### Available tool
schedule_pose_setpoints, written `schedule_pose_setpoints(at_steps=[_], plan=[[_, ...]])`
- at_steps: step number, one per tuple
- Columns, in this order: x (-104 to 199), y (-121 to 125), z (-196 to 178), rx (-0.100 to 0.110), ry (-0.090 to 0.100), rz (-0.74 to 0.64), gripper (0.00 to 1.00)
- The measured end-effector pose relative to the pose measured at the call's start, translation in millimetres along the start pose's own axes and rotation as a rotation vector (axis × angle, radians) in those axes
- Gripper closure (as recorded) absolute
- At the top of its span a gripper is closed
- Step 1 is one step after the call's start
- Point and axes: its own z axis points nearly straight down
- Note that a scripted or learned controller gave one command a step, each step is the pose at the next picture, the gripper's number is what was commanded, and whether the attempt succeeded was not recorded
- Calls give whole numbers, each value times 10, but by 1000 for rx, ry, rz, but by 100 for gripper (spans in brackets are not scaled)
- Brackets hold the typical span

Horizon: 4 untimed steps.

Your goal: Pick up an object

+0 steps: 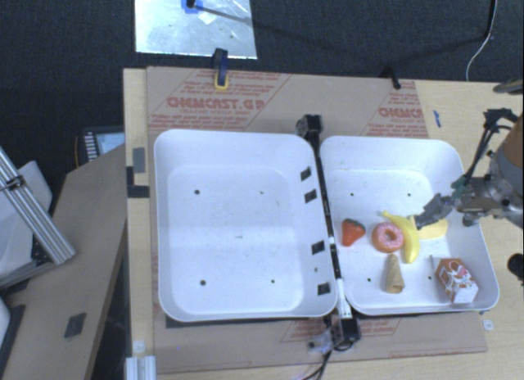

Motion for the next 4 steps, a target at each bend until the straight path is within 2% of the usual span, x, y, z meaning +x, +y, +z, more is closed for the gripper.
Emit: schedule_pose_setpoints(at_steps=[1,2,3,4], plan=[[33,20,-112,-3,1,-11,100],[448,23,6,-2,3,-12,100],[370,-24,1566,13,4,-4,100],[1217,230,707,-10,5,-19,100]])
